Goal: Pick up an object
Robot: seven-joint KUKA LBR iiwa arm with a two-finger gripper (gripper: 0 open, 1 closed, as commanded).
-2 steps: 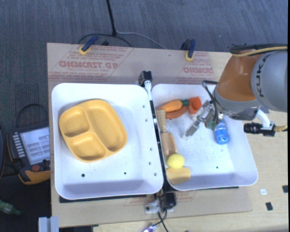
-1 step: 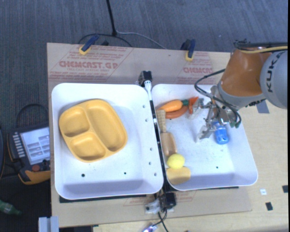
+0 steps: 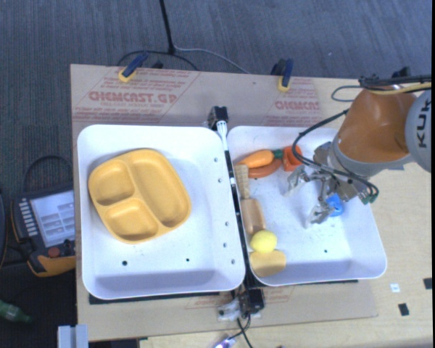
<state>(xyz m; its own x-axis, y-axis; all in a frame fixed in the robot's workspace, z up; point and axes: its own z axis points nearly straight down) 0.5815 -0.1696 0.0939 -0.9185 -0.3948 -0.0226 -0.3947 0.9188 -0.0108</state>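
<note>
My gripper (image 3: 308, 196) hangs low over the middle of the right bin (image 3: 348, 263), its two fingers spread open with only white bin floor between them. A small blue object (image 3: 336, 206) lies just right of the lower finger; I cannot tell whether it touches the finger. An orange carrot (image 3: 259, 159) lies at the bin's back left, with a small red-orange piece (image 3: 293, 158) beside it, up and left of the gripper. Along the left wall lie a wooden block (image 3: 251, 212), a yellow ball (image 3: 263, 241) and a yellow block (image 3: 270, 262).
The left bin (image 3: 101, 267) holds a yellow divided plate (image 3: 138, 193). A black cable loops from the arm's orange wrist (image 3: 377, 125) over the right bin's back edge. Clamps (image 3: 283, 75) sit on the cardboard behind the bins.
</note>
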